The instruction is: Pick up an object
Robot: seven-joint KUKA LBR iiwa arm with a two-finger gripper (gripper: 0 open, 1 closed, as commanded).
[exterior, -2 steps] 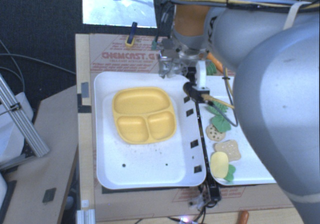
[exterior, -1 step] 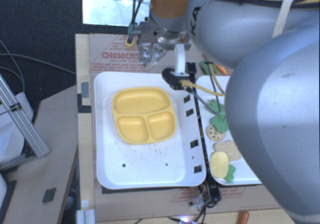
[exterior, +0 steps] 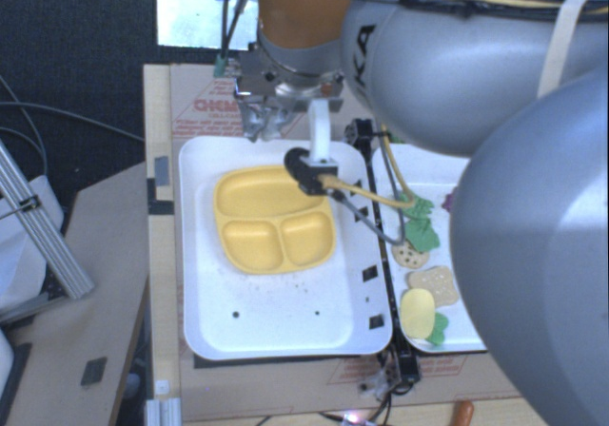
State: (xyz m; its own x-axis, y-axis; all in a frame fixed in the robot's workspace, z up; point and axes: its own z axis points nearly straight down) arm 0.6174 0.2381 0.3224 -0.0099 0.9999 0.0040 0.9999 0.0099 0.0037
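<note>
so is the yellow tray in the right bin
No, the yellow tray lies in the left bin.

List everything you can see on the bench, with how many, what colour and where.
bins: two, white, side by side on the bench
divided plate: one, yellow, three compartments, in the left bin toward its far end
leafy piece: one, green, right bin near the divider
cookie: one, tan with dark specks, right bin
cracker-like piece: one, beige, right bin
oval piece: one, yellow, right bin near end
small piece: one, green, beside the yellow oval
arm: one, grey with orange band, reaching from the right
pincer: one, metal, above the left bin's far edge
</note>
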